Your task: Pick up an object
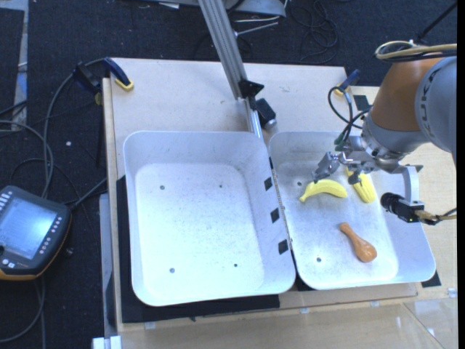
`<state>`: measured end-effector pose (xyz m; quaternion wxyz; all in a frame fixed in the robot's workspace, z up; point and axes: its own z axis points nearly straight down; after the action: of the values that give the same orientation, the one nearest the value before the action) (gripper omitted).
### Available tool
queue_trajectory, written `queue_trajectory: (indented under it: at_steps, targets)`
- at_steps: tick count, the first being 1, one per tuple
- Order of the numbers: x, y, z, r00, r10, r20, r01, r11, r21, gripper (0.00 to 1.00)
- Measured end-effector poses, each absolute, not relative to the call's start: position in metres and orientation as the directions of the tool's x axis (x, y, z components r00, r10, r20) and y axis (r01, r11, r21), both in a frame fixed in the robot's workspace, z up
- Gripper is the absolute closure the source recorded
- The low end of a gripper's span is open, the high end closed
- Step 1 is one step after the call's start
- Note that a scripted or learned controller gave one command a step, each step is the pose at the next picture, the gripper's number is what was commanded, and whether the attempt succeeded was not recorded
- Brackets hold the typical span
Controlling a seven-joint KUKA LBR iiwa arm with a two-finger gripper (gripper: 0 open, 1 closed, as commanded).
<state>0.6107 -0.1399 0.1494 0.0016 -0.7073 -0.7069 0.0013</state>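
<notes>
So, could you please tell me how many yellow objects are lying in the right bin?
2. A banana lies near the middle of the right bin; a second yellow piece lies just right of it, under the gripper. The arm may hide others.

Right bin (418,264) holds 2 bananas (325,189), spoon (357,242) nearer, left bin (138,147) beside

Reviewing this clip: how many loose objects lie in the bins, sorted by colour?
Yellow: 2, a banana and a smaller yellow piece under the gripper, both in the right bin.
Orange-brown: 1, a spoon-shaped object, nearer the right bin's front.
Total: 3
</notes>
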Motion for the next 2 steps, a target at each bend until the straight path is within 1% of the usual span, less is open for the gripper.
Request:
queue_trajectory:
  at_steps: [1, 2]
  targets:
    - [0.61, -0.139, 0.097, 0.0, 1.0, 0.0, 1.0, 0.0, -0.003, 0.0]
    - [0.611, -0.14, 0.109, 0.0, 1.0, 0.0, 1.0, 0.0, 0.0, 1.0]
